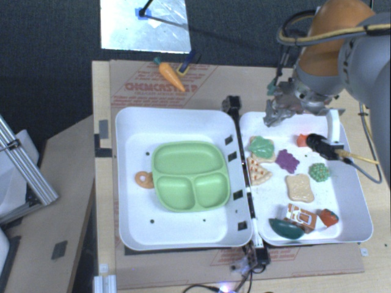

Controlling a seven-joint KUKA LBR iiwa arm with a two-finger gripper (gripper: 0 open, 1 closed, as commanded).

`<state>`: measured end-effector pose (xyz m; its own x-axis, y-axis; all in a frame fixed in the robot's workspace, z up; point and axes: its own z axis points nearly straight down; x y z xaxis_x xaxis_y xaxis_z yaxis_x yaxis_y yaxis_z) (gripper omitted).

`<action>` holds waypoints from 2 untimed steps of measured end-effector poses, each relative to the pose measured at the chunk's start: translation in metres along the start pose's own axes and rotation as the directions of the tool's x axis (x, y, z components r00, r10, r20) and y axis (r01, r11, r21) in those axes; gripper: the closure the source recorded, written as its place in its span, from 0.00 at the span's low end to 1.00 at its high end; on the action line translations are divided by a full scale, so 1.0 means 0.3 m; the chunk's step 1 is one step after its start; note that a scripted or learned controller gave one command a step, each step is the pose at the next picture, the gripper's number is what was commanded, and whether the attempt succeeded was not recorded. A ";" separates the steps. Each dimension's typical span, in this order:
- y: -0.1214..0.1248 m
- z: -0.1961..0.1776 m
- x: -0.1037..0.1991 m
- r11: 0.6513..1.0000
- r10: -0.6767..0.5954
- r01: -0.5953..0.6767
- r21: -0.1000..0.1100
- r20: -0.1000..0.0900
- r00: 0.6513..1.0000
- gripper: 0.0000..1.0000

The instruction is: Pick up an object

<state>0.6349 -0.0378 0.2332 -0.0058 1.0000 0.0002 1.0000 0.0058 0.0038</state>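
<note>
The right bin [357,215] holds several toy foods: a green leafy piece [261,146], a purple piece [286,160], a pizza slice [259,174], a slice of toast [299,188], a broccoli head [318,172], a brown-and-white carton [302,216], a dark green piece [287,228], a red piece [328,217] and a small orange piece [302,140]. My gripper [273,116] hangs over the bin's back left corner, above and behind the leafy piece. I see nothing held in it.
The left bin [131,133] holds a green divided plate [189,176] and a small pretzel [144,179]. A toy carrot [171,75] lies on the cardboard behind the bins. A black divider [241,163] runs between the bins.
</note>
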 end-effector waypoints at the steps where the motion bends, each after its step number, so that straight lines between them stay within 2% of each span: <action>1: 0.002 -0.004 0.026 1.000 0.000 0.000 0.001 0.001 1.000 1.00; 2: -0.025 0.053 0.014 1.000 0.005 -0.005 0.003 0.001 1.000 1.00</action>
